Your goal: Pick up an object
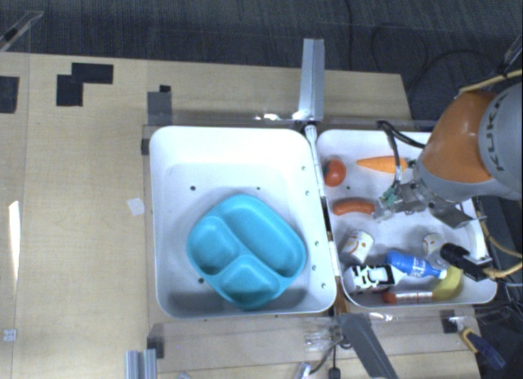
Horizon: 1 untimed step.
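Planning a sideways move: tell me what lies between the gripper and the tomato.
In the camera view, the sausage lies just left of the gripper; bare bin floor separates it from the tomato.

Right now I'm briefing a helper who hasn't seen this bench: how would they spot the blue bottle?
Start at the right-hand white bin, the one crowded with small items. Look along its near edge, where the blue bottle lies on its side between a black-and-white toy and a yellow banana. It is the only blue thing in that bin and has a white label.

Divided tray [248, 249] in left bin [167, 206]; carrot [381, 164], sausage [353, 205], bottle [415, 266] in right bin [482, 292].
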Each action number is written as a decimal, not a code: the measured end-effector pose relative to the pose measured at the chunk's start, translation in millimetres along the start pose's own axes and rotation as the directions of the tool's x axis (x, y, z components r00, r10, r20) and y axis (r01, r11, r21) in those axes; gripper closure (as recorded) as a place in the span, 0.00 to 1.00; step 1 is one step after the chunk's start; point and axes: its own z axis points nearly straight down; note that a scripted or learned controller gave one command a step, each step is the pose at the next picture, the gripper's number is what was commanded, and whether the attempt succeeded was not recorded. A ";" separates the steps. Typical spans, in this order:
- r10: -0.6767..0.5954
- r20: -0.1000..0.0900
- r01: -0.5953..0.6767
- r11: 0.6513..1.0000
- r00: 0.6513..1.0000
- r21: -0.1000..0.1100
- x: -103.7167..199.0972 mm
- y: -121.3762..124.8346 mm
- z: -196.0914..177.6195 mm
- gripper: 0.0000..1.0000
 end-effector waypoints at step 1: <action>-0.066 -0.003 0.066 0.998 0.998 0.014 -6.9 3.2 -36.1 1.00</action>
